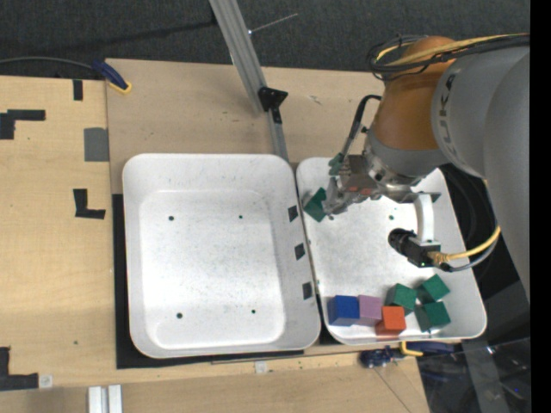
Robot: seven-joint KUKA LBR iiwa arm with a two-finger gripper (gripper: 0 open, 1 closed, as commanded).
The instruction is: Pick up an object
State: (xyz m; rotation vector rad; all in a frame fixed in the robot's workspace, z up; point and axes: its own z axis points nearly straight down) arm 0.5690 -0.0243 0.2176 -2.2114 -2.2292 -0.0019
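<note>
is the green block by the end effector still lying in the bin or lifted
Lifted, it seems: the green block sits at the end effector tips, over the right bin's left rim, away from the blocks lying at the bottom.

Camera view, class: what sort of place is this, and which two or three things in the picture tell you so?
Most likely a robotics lab or test bench. A grey arm with an orange band reaches over two shallow white bins on a plywood bench, and small coloured blocks lie clustered in the right bin's near corner.
</note>
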